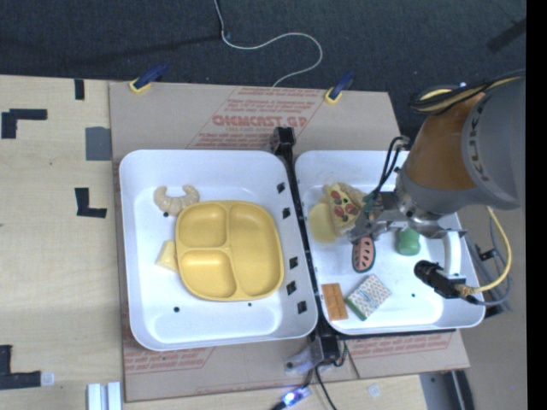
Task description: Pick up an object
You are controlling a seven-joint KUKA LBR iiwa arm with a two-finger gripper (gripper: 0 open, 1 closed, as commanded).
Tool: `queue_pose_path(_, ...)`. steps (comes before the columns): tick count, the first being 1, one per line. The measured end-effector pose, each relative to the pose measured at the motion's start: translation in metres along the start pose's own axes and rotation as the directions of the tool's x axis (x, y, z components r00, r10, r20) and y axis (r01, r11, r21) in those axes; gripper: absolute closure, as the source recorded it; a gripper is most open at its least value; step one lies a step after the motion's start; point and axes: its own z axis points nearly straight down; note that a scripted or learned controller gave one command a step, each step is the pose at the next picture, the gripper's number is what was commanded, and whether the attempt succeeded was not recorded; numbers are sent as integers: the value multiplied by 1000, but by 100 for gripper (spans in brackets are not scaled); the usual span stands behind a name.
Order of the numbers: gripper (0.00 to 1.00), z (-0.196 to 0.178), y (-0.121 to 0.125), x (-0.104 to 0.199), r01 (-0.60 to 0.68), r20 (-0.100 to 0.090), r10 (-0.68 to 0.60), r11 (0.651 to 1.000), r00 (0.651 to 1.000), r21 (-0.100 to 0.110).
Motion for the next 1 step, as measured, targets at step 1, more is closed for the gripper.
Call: queue_pose_path(1, 100, -61, -3, -5, 1, 0, -1, 1000, 1000, -2)
